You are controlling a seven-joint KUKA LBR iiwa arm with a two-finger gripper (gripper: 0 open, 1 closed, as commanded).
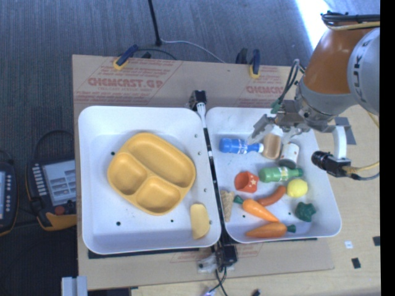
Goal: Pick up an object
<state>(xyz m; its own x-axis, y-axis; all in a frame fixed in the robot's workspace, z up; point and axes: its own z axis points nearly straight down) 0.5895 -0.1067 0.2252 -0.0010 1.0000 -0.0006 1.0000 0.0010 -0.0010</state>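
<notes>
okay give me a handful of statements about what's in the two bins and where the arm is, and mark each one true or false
1. The yellow divided plate lies in the left bin. True.
2. The gripper is over the left bin. False: it is over the upper part of the right bin, near the blue bottle.
3. The lemon sits in the plate. False: it lies in the right bin, beside the green bottle.
4. Two carrots lie in the right bin's lower part. True.
5. The broccoli is in the right bin's lower right corner. True.
</notes>
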